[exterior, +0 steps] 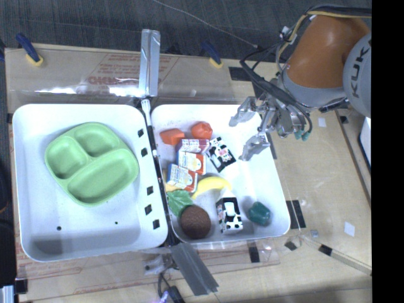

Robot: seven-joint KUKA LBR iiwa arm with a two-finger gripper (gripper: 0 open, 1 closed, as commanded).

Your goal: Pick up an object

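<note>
My gripper (pixel 249 131) hangs over the right bin's (pixel 273 177) far right part, fingers spread apart with nothing between them. To its left in that bin lie a cow-patterned carton (pixel 219 154), a red tomato-like piece (pixel 202 130), an orange piece (pixel 172 136), two juice cartons (pixel 191 153), and a yellow banana (pixel 211 184). Nearer the front are a brown round fruit (pixel 194 221), a second cow-patterned carton (pixel 230 215), a dark green object (pixel 259 213) and a green leafy piece (pixel 178 201).
The left bin (pixel 25 169) holds a green divided plate (pixel 92 161). A metal bar (pixel 149 62) stands at the back between the bins. Cables run along the arm (pixel 322 49) at upper right.
</note>
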